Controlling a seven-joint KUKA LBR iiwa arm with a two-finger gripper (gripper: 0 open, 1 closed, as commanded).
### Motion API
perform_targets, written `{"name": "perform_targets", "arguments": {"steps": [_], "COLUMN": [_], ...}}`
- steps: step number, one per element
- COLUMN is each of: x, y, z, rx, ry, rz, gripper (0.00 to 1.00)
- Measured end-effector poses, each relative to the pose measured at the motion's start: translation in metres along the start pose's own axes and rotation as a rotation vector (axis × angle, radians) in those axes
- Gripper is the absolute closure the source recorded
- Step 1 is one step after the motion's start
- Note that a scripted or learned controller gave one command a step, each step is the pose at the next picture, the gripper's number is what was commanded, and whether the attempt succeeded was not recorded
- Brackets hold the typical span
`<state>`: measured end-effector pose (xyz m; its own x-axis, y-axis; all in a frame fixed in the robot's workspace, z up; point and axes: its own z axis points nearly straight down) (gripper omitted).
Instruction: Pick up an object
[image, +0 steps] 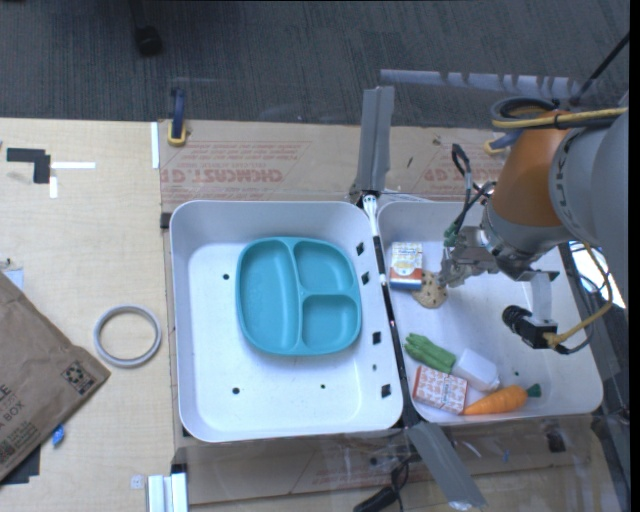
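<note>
Arm enters from the right edge of the frame, upper right quarter. Grey outer link at far right; orange band (528, 180) sits just left of it, above the wrist. Wrist (510, 245) is angled down and toward frame left, with cables looping around it. Gripper (447, 272) is at right of centre, below and left of the orange band, pointing down-left. Fingertips are small and dark against the clutter; their spacing is unreadable.

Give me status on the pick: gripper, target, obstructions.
Gripper low in the right bin, fingers unclear. Cookie just below its tip, small carton beside; nothing visibly held. Carrot, green pods sit apart.
</note>
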<state>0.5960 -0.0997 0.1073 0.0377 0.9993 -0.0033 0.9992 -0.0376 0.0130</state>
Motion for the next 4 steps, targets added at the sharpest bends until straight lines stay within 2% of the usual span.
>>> {"name": "perform_targets", "arguments": {"steps": [1, 2, 3, 4], "x": [-0.002, 0.000, 0.000, 0.003], "y": [0.000, 0.062, 0.062, 0.005], "z": [0.000, 0.016, 0.016, 0.016], "rx": [-0.001, 0.016, 0.016, 0.013], "ry": [-0.002, 0.000, 0.001, 0.004], "rz": [0.002, -0.046, -0.045, -0.180], "gripper": [0.00, 0.00, 0.00, 0.00]}}
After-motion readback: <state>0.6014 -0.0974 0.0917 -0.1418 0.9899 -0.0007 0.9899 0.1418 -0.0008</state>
